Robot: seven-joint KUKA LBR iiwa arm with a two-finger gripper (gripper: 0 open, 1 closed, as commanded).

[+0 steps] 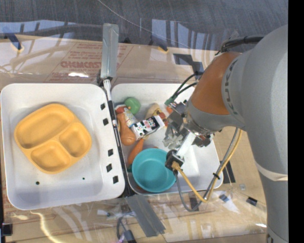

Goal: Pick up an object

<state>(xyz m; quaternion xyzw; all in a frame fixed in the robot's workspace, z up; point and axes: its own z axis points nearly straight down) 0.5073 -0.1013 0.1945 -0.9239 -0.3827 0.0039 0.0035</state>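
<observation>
Your gripper (pixel 173 135) hangs low inside the right-hand shallow white bin (pixel 205 168); you cannot tell from this slant how far it is open or whether it has hold of anything. Just left of it lies a small black-and-white patterned carton (pixel 143 127). Further left sit an orange-brown bottle-shaped toy (pixel 125 127), a green round toy (pixel 133 105) and an orange carrot-like piece (pixel 136 150). Below the gripper rests a teal plastic bowl (pixel 151 171). Well to its left, the other white bin (pixel 20 189) carries a yellow three-compartment plastic tray (pixel 51 136).
</observation>
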